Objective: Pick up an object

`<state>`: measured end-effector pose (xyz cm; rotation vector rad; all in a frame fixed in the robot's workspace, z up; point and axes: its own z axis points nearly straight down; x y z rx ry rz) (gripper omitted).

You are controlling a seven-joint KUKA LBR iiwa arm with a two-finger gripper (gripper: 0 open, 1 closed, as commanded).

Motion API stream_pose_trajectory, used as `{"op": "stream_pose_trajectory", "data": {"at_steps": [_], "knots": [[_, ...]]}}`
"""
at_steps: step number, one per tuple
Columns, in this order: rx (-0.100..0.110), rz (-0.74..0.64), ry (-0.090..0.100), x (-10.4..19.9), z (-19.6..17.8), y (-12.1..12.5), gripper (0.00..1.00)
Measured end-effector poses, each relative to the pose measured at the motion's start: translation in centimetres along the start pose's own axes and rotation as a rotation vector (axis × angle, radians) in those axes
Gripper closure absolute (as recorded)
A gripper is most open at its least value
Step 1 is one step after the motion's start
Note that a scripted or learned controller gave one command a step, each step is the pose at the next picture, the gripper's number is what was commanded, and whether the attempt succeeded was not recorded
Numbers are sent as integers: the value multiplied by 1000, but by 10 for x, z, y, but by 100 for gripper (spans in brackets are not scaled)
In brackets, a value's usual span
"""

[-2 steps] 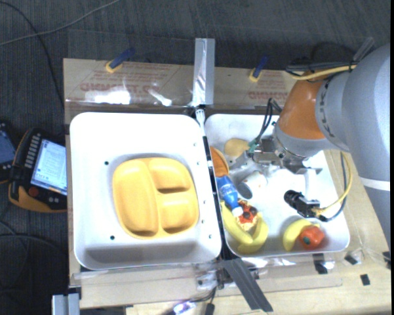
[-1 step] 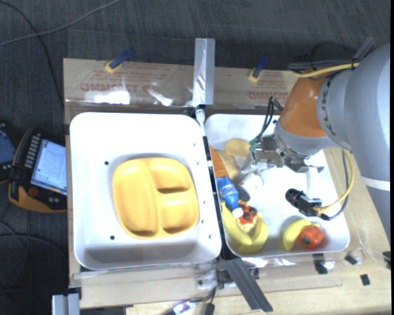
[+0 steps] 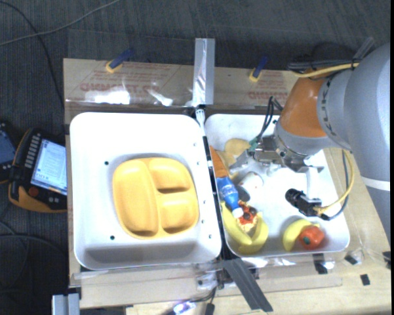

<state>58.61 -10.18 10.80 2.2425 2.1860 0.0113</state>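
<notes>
the pincer hangs low in the right bin; whether it is spread, i cannot tell. just below it a banana, likely light, smooth and curved, best pinched across its middle.

Divided tray sits in the left bin; right of it, the other bin holds a banana, bottle and fruit.

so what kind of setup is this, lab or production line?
Most likely a robotics lab bin-picking bench: two white bins side by side, the right one holding toy items like a banana, a grey arm reaching in, and a handheld control pendant on the carpet.
</notes>
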Motion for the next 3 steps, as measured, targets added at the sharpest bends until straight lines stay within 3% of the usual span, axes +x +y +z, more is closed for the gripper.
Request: {"op": "stream_pose_trajectory", "data": {"at_steps": [1, 2, 3], "knots": [[-6, -208, -5, 0, 17, -32, 0], [-6, -211, -1, 2, 7, -31, 100], [14, -148, -1, 66, -132, 27, 100]]}}
